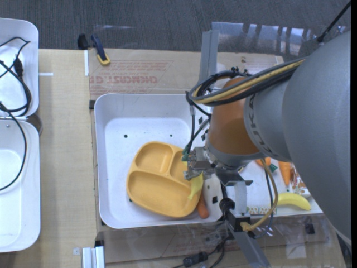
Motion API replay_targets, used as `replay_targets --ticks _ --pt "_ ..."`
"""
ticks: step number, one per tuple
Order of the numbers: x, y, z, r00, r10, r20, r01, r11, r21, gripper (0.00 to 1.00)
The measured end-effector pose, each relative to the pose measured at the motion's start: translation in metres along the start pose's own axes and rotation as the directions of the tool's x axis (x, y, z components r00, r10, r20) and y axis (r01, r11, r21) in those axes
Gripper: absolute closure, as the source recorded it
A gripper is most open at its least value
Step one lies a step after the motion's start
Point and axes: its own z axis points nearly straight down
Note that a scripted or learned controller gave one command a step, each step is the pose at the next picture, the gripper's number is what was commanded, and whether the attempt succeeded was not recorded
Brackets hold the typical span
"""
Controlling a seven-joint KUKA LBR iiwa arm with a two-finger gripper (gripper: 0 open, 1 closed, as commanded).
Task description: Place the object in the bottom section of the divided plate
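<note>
Camera view, from above the bench at a slant. The grey arm [312, 133] entered from the right and filled much of the right half, its orange band [231, 128] lying above the wrist and a bundle of black and yellow cables [245, 82] looping across it. The gripper [195, 175] hung over the seam between the two white bins, at the right edge of the divided plate [159, 178]. That plate, yellow-orange with three sections, lay in the left bin [111, 149], towards its near right corner; its large near section was the one closest to the wrist. A pale yellow-green object [196, 188] showed directly under the wrist hardware, overlapping the plate's right rim; whether it lay between the fingers or simply below them could not be told, and how far the jaws stood apart could not be told either, since the wrist covered them. An orange carrot-like piece [203, 210] lay just near of that, at the bin's wall. In the right bin, a banana [294, 201] lay near the front, with further orange pieces [284, 172] just beyond it, partly hidden by the arm.
</note>
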Motion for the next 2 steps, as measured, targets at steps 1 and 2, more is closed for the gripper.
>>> replay_targets --ticks 1,2 --pt "-0.061 0.012 -0.064 0.988 0.154 0.0 -0.154 0.988 -0.002 1.0" --pt "-0.068 0.001 -0.036 0.981 0.195 0.0 -0.195 0.981 0.001 1.0"
